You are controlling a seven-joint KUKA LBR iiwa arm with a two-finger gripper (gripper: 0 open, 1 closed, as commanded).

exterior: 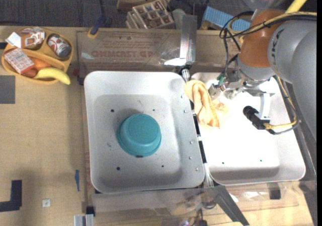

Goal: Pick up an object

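Arm (289, 44): grey w/ orange band above wrist, comes in from approx 2 o'clock of the view, wrist hanging over the back of the right bin.
Gripper (224, 87): at approx 11 o'clock inside the right bin, low near the back wall, just beside the yellow cloth. Small bits of hardware there, hard to read.
Jaws: can't tell if apart or together; too small and cluttered at that spot. Nothing seen clamped btwn them.
Yellow cloth (204, 101): crumpled, lying at approx 9-10 o'clock of the right bin, against the left wall, its top edge touching the divide btwn the bins. Just left of the gripper.
Right bin (251, 164): shallow, white, floor mostly bare toward 6 o'clock.
Black part w/ cable (254, 117): sits off the arm over the bin's 2 o'clock area, yellow-black cable trailing right.
Left bin (100, 169): shallow, white, side by side w/ the right one, edges touching.
Teal bowl (140, 134): upside down, about centre of the left bin, well apart from the cloth.
Bench (40, 144): tan, bins on it.
Yellow tray (10, 61): at approx 10 o'clock of the bench, holding a banana (53, 74), a tin and small packets.
Cardboard strip (126, 49): along the back of the left bin, 12 o'clock, printed lettering, not legible.
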